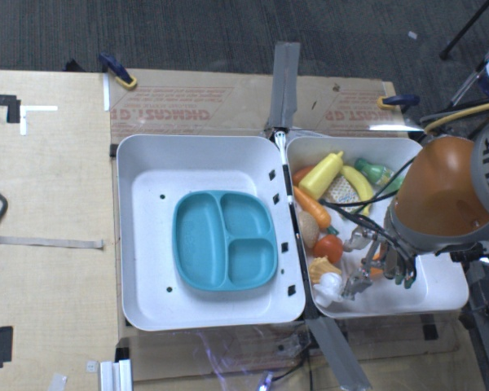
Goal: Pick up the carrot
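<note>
Carrot [311,208] against right bin's [440,300] left wall; gripper [360,277] near, toward front edge, grip state unclear.

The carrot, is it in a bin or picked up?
In a bin: the carrot lies in the right bin among other toy food.

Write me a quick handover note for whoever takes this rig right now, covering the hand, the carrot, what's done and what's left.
Hand: low over the near end of the right bin, beside the tomato; nothing visible between its fingers.
Carrot: lying along the right bin's left wall, among the other toy food, next to the mustard bottle.
Left bin: holds the blue tray.
Done: arm is over the right bin.
Left: move to the carrot, grasp it and lift.
</note>
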Robot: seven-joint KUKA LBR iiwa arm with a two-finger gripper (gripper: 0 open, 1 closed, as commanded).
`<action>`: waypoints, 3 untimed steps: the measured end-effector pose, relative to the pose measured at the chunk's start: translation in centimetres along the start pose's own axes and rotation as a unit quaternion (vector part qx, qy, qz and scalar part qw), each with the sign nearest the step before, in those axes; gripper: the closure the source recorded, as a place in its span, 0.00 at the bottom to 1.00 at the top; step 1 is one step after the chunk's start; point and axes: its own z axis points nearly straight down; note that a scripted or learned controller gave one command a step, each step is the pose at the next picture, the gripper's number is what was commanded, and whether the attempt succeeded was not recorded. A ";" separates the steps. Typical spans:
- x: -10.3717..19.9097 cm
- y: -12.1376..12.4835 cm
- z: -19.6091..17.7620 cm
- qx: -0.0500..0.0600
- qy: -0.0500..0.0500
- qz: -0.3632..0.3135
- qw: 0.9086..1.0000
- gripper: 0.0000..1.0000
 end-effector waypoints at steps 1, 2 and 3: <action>-8.5 2.9 1.1 0.000 0.004 0.064 0.998 0.00; -4.1 -0.2 0.9 0.000 0.002 0.094 0.996 0.00; -1.4 -1.3 0.0 -0.006 -0.017 0.215 0.976 0.00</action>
